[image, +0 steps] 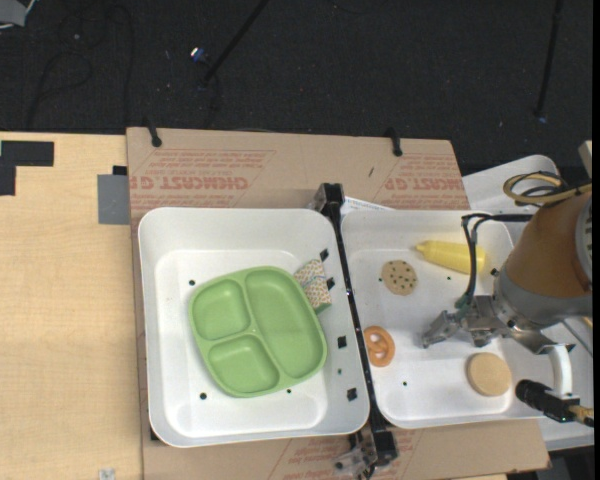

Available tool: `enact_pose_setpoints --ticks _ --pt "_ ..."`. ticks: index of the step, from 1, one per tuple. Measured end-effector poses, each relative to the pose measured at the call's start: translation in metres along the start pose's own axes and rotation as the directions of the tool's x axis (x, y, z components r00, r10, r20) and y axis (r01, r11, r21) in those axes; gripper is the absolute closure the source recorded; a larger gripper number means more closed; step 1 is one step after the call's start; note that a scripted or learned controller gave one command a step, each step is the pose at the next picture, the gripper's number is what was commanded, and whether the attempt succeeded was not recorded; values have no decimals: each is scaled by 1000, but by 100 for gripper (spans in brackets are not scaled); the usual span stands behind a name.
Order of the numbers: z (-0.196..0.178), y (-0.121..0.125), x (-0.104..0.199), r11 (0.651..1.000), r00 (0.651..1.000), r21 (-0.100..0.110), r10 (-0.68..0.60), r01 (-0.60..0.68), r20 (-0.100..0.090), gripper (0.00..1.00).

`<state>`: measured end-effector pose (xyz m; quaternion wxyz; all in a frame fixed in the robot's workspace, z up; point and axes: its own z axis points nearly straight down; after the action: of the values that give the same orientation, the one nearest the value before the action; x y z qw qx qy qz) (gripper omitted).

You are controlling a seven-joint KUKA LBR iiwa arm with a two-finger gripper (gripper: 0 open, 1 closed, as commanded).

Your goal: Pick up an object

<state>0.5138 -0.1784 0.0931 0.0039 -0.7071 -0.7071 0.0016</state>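
Observation:
In the right bin point(420, 408) lie a yellow banana point(448, 256), a round chocolate-chip cookie point(399, 277), an orange pretzel point(378, 346) and a tan round biscuit point(489, 374). My gripper point(450, 330) hangs low over the middle of this bin, between the cookie and the tan biscuit, right of the pretzel. Nothing shows between its metal fingers point(435, 334). The arm's orange band point(550, 253) sits above the wrist at the right.
The left bin point(160, 268) holds a green divided plate point(257, 330) and a small patterned object point(313, 283) by the divider point(348, 318). Cardboard point(280, 168) lies under both bins. A wooden benchtop point(50, 298) spreads to the left.

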Motion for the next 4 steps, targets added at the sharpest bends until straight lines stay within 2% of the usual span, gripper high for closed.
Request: enact_pose_setpoints --ticks 1,3,4 --pt "-13 1 -1 1000 1000 -2 3 -3 1 100" --pt "-98 -6 -5 1000 1000 -8 -1 1 4 100" --pt "-126 -5 -6 1000 1000 -9 -1 1 4 100"
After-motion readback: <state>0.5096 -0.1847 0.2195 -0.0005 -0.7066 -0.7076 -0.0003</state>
